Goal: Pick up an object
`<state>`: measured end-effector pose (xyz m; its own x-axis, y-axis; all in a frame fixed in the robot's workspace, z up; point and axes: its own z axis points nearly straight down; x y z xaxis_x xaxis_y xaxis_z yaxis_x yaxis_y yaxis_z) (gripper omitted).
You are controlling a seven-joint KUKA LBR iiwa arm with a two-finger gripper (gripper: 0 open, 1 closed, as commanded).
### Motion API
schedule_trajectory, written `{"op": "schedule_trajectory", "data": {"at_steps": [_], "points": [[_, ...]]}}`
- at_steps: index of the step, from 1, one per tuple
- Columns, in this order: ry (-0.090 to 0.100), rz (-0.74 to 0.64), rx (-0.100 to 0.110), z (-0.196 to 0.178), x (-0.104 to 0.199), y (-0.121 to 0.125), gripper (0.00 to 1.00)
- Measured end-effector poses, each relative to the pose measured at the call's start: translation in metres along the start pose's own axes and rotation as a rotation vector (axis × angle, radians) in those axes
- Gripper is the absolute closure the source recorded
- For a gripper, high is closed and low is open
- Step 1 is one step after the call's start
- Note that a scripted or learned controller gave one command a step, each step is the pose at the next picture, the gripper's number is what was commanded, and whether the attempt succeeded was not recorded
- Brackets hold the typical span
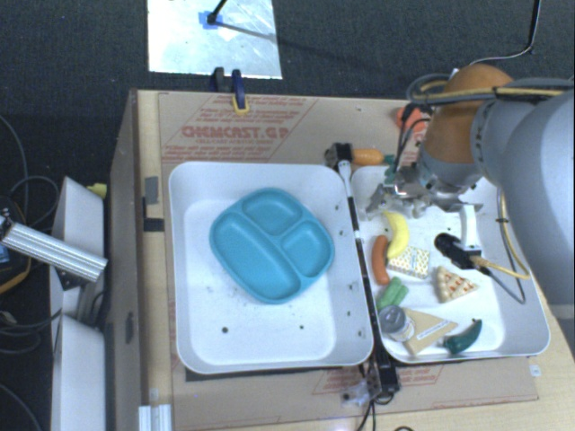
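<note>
The hand [406, 197] hung low in the upper part of the right bin [521, 321], its grip impossible to tell, just above the banana [396, 233], which lay below it beside a sausage [381, 259].

surface [225, 119]: carries two bins side by side
left bin [202, 330]: holds divided tray [271, 243], roughly centred
right bin [526, 326]: crowded with small items, arm [517, 137] over its far end
gripper [409, 200]: above far-left part of right bin
banana [396, 234]: just below gripper
sausage [381, 259]: left of banana, near bin's left wall
cracker [411, 262]: right of sausage
pizza slice [455, 285]: right of cracker
pepper [465, 337]: near right corner
</note>
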<state>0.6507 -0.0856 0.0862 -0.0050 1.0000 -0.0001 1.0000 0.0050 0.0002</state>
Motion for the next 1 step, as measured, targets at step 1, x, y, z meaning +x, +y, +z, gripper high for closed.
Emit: {"op": "schedule_trajectory", "data": {"at_steps": [1], "points": [[0.0,0.003,0.0,0.0018,-0.0045,-0.0092,0.0]]}}
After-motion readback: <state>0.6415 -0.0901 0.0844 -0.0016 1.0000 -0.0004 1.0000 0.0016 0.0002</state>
